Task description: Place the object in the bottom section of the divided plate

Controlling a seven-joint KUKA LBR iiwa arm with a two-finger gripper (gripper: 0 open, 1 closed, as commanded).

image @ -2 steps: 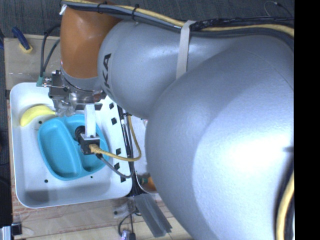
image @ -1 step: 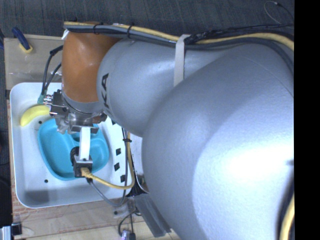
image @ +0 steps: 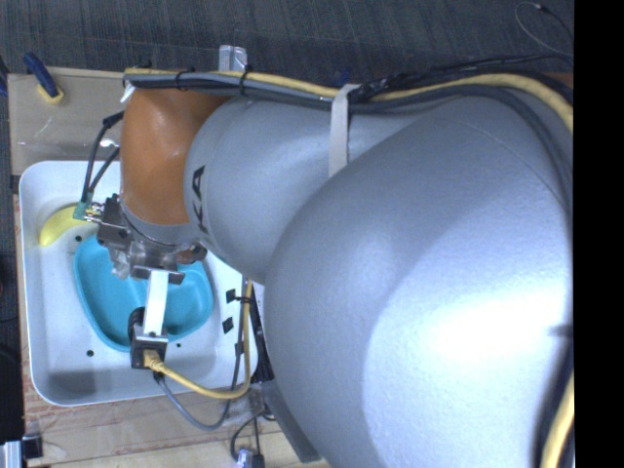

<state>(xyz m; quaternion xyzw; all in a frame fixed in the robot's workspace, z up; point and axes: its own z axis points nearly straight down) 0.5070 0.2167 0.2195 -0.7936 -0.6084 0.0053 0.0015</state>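
Observation:
A blue divided plate (image: 102, 295) lies in the left white bin (image: 44, 359); the arm's wrist covers much of it. A yellow object (image: 57, 226), shaped like a banana, rests in the bin just off the plate's upper left edge. My gripper (image: 146, 291) hangs over the plate's middle, below the orange band, with its fingers hidden under the wrist hardware.
The grey arm (image: 390, 261) fills the centre and right of the view and hides the right bin. A yellow cable (image: 205, 390) loops over the bin's lower right rim. A blue-handled tool (image: 41, 76) lies on the bench at the top left.

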